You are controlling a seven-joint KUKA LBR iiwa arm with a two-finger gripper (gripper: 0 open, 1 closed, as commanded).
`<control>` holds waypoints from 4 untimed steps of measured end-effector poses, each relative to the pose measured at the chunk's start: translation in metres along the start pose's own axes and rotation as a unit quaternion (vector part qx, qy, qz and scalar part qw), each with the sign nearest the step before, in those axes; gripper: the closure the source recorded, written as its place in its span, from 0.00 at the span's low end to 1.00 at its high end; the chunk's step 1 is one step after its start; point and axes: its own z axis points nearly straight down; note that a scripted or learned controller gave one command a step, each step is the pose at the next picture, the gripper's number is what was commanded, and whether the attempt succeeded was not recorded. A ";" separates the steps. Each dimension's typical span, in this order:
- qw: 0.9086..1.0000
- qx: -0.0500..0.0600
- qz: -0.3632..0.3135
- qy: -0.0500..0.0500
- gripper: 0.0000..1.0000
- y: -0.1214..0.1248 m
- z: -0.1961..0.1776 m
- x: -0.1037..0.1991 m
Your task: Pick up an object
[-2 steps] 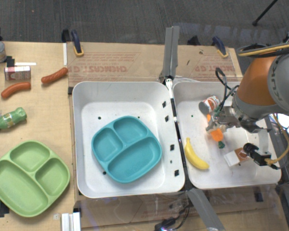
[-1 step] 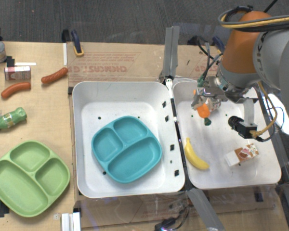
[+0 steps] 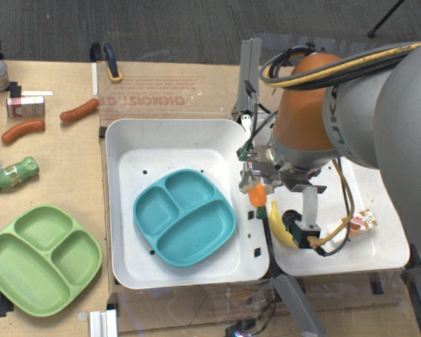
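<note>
Two white bins side by side. Left bin (image 3: pixel 119 188) holds a teal divided plate (image 3: pixel 184 217). Arm's bulk crowds the right bin (image 3: pixel 386 244). Banana (image 3: pixel 279 227) lies near the shared wall, long axis roughly front-to-back. Orange piece (image 3: pixel 257 195) just above it. Hand (image 3: pixel 266 177): cannot tell its state.

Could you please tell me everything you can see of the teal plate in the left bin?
The teal plate is a rounded, divided dish with three compartments, two small and one large, and looks like matte plastic. It lies flat and face up, turned at a slant, on the floor of the left bin. Nothing rests in it.
</note>
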 end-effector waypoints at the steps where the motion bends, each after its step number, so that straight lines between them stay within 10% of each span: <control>1: 1.000 0.001 0.001 -0.001 1.00 -0.043 0.059 0.076; 2: 0.984 -0.001 0.177 -0.001 1.00 0.053 0.003 0.106; 3: 0.997 -0.001 0.081 -0.001 1.00 0.063 -0.113 0.071; 4: 0.999 -0.001 -0.044 -0.001 1.00 0.085 -0.096 0.076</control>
